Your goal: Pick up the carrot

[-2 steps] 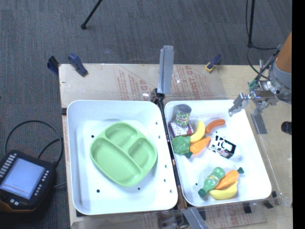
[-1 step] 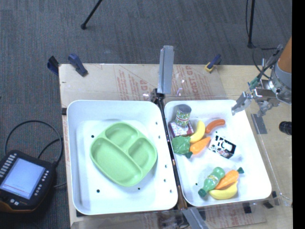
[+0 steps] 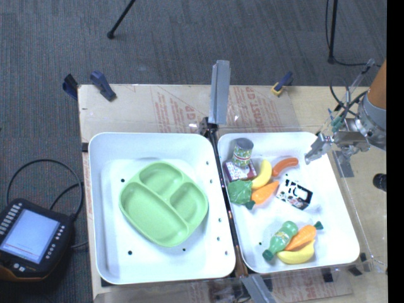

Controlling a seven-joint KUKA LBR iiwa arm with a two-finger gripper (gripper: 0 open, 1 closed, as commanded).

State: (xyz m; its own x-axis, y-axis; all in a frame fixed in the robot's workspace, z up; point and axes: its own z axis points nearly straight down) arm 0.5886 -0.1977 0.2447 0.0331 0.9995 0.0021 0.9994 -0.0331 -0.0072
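Several toy foods lie in the right bin (image 3: 338, 216). An orange carrot (image 3: 264, 192) with a green leafy top lies at the bin's middle left, against a yellow banana (image 3: 262, 174). A second carrot-like orange piece (image 3: 303, 235) with a small green tip rests at the front, between a green bottle (image 3: 279, 240) and another banana (image 3: 297, 255). A curved orange piece (image 3: 285, 164) lies near the back. My gripper (image 3: 329, 155) hangs over the bin's back right edge, open, with nothing between its fingers, well right of the leafy carrot.
A tin can (image 3: 242, 153) stands at the right bin's back left. A black and white box (image 3: 295, 193) lies mid-bin. The left bin (image 3: 101, 169) bears a green divided plate (image 3: 164, 202). A grey post (image 3: 220, 93) rises behind the bins.
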